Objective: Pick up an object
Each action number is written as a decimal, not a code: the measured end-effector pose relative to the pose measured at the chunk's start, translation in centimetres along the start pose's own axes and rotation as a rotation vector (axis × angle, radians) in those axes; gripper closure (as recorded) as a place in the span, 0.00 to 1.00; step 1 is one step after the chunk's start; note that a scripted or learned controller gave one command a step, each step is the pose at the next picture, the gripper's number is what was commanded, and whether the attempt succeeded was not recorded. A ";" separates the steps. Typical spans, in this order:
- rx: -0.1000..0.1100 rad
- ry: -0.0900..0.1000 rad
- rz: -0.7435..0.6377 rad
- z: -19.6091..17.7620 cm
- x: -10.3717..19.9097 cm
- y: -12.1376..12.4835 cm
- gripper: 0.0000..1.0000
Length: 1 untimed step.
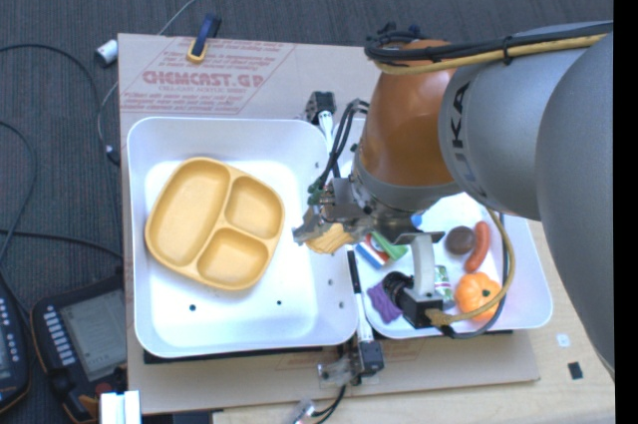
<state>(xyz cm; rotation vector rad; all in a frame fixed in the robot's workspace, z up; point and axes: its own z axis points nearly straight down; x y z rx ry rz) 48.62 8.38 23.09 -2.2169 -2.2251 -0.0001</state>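
My gripper (325,228) hangs low over the wall between the two bins, under the orange-banded wrist. A small tan-yellow piece (329,237) shows between its fingers, so the gripper is shut on it. The right bin (533,297) holds the other loose objects: an orange fruit (476,292), a red sausage-shaped toy (479,245), a brown ball (460,239), a purple piece (383,300) and small green, red and blue items (384,249). The arm hides much of that bin.
A yellow three-section plate (214,222) lies in the left bin (159,332). The grey arm covers the upper right of the view. A black cable loops down over the right bin's objects. Cables and a handheld pendant lie on the floor at left.
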 end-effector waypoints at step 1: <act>0.000 0.001 -0.001 -1.0 0.1 0.1 1.00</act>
